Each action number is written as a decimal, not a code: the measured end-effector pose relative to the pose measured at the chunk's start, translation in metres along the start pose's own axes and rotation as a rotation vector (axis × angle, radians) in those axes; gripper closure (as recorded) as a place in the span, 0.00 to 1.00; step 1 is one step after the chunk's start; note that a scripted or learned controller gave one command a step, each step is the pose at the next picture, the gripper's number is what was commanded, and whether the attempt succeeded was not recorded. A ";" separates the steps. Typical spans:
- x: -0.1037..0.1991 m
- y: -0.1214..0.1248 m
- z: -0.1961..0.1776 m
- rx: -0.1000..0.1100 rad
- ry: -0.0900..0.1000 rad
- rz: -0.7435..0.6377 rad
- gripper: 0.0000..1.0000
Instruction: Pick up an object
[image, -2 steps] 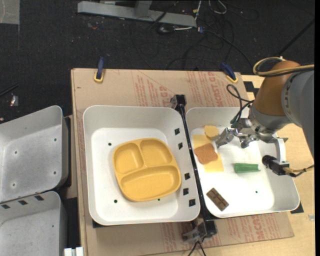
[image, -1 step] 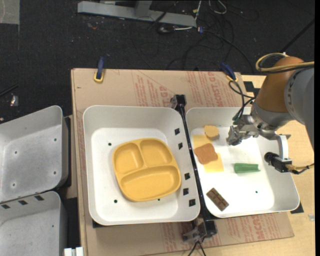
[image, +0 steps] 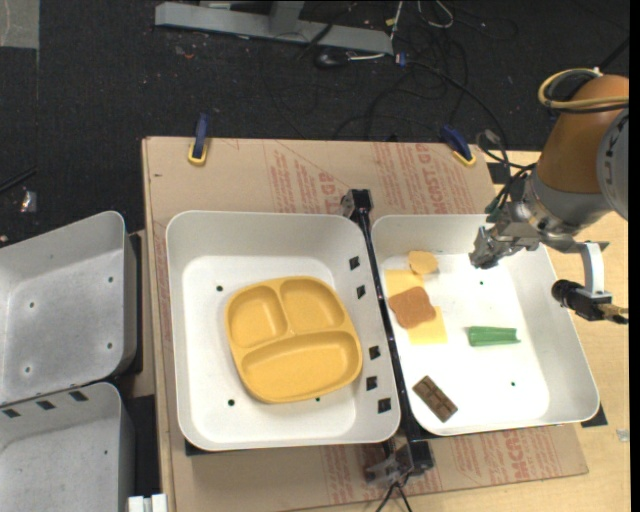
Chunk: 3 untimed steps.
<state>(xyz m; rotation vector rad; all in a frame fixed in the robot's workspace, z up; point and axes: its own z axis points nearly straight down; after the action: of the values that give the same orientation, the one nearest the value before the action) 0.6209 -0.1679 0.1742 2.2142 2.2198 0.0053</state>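
Gripper (image: 484, 255) position: above the right bin (image: 560, 350), near its back edge, just right of the small yellow piece (image: 423, 263); whether it is open or closed cannot be told. Right bin contents: one yellow slab (image: 428, 326) with one brown piece (image: 410, 307) on it, one green piece (image: 491, 336), one dark brown bar (image: 434, 398). Bare floor lies along the right wall. Left bin (image: 190, 300): one yellow divided plate (image: 293, 338), with open margin all round.

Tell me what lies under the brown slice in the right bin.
The brown slice rests on a yellow square piece, whose edges stick out around it. The covered middle is hidden.
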 end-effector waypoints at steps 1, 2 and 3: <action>0.000 0.002 -0.054 -0.001 0.000 -0.001 1.00; -0.004 -0.005 -0.101 0.002 0.000 0.000 1.00; -0.004 -0.003 -0.122 0.003 0.001 0.000 1.00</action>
<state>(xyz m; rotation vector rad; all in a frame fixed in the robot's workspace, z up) 0.6166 -0.1713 0.2960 2.2156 2.2216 0.0029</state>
